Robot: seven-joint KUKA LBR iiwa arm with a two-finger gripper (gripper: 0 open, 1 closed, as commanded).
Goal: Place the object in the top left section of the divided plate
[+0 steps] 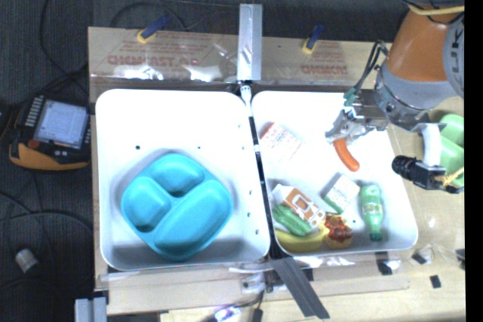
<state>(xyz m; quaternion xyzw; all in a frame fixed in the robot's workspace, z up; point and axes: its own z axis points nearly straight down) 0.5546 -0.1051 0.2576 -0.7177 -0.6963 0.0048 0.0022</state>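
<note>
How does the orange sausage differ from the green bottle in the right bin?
The orange sausage is orange and slim; the green bottle is green and thicker. The sausage lies tilted directly below the gripper, near the bin's middle; the bottle lies nearly straight by the lower right corner. Both rest in the right bin.

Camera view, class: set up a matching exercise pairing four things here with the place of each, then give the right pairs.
Things:
1. blue divided plate
2. orange sausage
3. green bottle
4. banana

Places:
A. right bin, front edge, under other items
B. left bin
C. right bin, just below the pincer
D. right bin, near its right wall

Pairs: 1-B, 2-C, 3-D, 4-A
</note>
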